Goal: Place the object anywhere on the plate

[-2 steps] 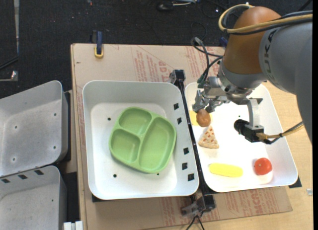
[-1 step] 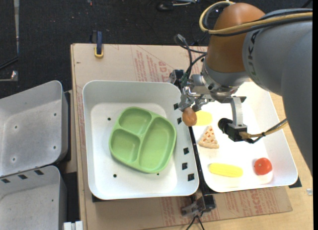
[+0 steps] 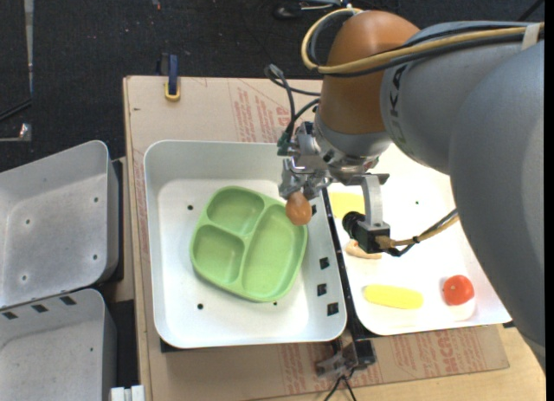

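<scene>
And here's the arm (image 3: 407,79), reaching in from the right, its end effector (image 3: 297,193) poised right at the upper right rim of the green plate (image 3: 247,243). Tucked at its tip is a small brown egg-shaped object (image 3: 299,210), and it looks pinched there, the fingers closed in narrow on its upper part. The object hangs just over the plate's edge, beside the large compartment.

How does it handle? My read: small, light, smooth and rounded, probably a hard plastic toy. That curved skin looks slippery, so a pinch high on the crown could let it squirt out. The better hold is across the widest part, at the middle. Once let go, a round thing like this may roll, though the plate's raised rim and dividers should catch it.

The plate sits in the left bin (image 3: 173,304), three compartments, tilted a touch on the white floor. Over in the right bin (image 3: 485,308) wait a yellow piece (image 3: 392,296), a red ball-like thing (image 3: 458,288) and a pale item (image 3: 362,249) under the cable. Cardboard covers the worktop (image 3: 216,109) beneath both bins.
</scene>
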`<state>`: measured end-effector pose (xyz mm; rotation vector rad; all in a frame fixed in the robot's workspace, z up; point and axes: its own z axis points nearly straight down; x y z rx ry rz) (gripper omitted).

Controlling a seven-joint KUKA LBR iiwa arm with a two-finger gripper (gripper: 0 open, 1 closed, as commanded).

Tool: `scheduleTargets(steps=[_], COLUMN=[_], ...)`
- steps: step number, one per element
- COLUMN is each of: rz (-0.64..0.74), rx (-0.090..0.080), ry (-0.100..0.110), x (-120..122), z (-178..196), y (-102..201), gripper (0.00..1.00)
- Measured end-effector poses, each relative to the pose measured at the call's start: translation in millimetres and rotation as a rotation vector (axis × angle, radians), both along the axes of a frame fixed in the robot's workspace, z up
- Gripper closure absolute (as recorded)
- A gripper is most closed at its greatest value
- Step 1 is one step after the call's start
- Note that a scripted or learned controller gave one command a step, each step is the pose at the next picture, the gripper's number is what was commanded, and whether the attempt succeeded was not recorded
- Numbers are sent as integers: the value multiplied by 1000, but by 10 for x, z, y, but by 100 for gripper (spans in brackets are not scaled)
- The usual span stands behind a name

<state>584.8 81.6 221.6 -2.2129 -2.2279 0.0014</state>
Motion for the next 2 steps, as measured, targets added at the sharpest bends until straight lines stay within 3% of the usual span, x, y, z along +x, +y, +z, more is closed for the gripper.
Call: scheduleTargets(steps=[1, 2], rz=[0, -4], rx=[1, 0], ry=[-3, -2], x=[28, 27], z=[92, 88], y=[448, 422], gripper=[100, 0])
